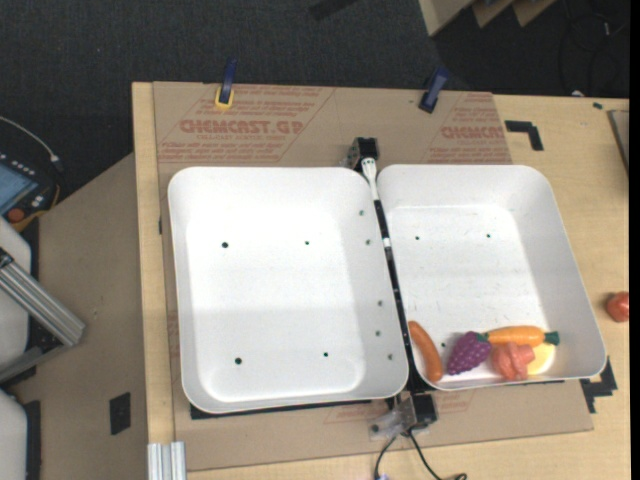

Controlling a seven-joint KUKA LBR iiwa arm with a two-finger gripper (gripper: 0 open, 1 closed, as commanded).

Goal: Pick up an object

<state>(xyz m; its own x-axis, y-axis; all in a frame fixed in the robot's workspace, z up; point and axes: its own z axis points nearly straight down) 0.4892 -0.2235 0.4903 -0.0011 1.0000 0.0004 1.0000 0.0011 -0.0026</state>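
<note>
Several toy foods lie along the near edge of the right bin (480, 198). An orange sausage-shaped piece (425, 350) lies at the near left corner, tilted. Beside it sits a purple bunch of grapes (467, 352). To the right, an orange carrot with a green end (520, 335) rests above a red piece (510, 360) and a pale yellow piece (541, 358). These pieces touch or nearly touch one another.
The left bin (270, 288) stands next to the right one on a brown cardboard-covered bench (300, 118). A small red object (618, 307) lies on the bench outside the right bin. Clamps (227, 86) sit at the far edge.
</note>
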